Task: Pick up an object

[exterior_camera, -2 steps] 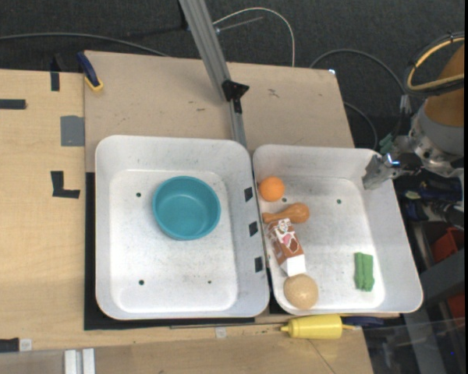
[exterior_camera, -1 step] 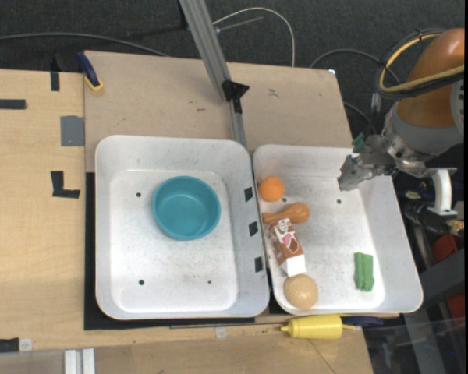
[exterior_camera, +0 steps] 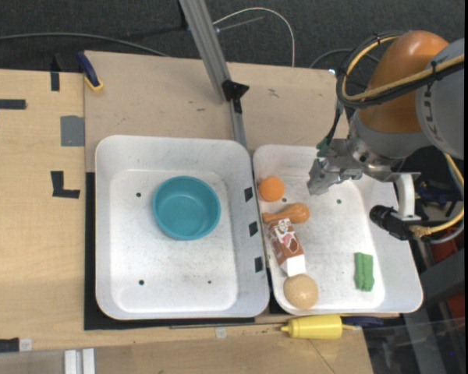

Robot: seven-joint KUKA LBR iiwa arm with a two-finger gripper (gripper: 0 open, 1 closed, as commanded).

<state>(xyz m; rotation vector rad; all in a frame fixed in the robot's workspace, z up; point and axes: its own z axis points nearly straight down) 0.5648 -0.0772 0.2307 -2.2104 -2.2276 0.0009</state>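
The left bin (exterior_camera: 125, 162), a shallow white tray with rounded corners and a speckled floor, contains one round teal bowl (exterior_camera: 187, 207) with smooth walls, opening upward. The right bin (exterior_camera: 390, 287) contains five items. An orange ball (exterior_camera: 271, 188) lies near the left wall. Just below it, a tan pear-shaped piece (exterior_camera: 288, 213) lies with its long axis left to right. A red and white carton (exterior_camera: 287, 248) lies flat, long axis running from the far side toward the near edge. A round beige ball (exterior_camera: 300, 291) sits at its near end. A green ridged block (exterior_camera: 363, 271) lies lengthwise near the right wall. The gripper (exterior_camera: 321, 179) hangs over the far half of the right bin, nothing visible between its fingers; finger spacing cannot be determined. A yellow cylinder (exterior_camera: 316, 327) lies on the bench (exterior_camera: 31, 248), long axis left to right.
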